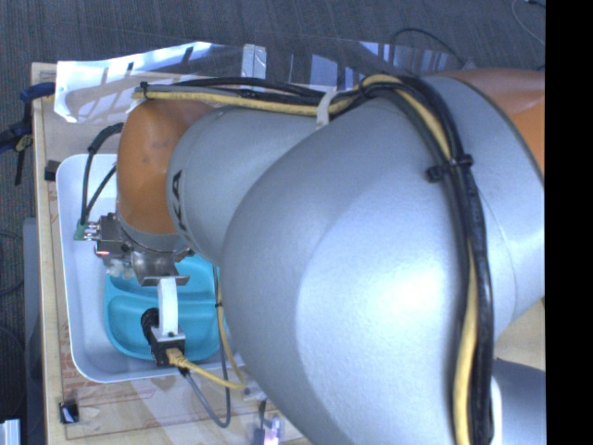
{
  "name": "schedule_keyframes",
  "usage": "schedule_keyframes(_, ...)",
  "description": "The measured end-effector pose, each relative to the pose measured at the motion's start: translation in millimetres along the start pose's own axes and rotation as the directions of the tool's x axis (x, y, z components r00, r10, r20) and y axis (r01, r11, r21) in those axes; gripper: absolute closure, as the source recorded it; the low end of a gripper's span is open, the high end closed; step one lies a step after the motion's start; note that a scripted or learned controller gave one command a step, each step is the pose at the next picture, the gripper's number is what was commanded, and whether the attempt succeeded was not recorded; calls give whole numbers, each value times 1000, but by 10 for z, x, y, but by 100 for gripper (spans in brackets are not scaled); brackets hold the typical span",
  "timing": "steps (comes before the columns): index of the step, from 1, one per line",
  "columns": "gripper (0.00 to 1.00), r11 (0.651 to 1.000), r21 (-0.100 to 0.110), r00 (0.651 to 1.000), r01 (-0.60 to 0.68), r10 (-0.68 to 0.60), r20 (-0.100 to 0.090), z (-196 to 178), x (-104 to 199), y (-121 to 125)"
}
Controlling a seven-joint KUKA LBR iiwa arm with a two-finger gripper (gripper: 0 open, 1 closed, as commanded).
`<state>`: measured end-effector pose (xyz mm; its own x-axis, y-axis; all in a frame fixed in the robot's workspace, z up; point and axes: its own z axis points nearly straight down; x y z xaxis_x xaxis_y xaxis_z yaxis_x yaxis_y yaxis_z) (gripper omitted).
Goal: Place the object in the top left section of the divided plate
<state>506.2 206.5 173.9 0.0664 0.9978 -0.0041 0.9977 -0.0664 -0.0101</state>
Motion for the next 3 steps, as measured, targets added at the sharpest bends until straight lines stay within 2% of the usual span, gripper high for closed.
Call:
schedule_keyframes(1,100,999,-1,999,-34,34,-1,9,-691,-257)
schedule_keyframes(2,100,995,-4,995,101,-101,-1,-435,4,-233)
schedule_keyframes(3,100,999,-14,1000,29,-30,-10,636,117,327)
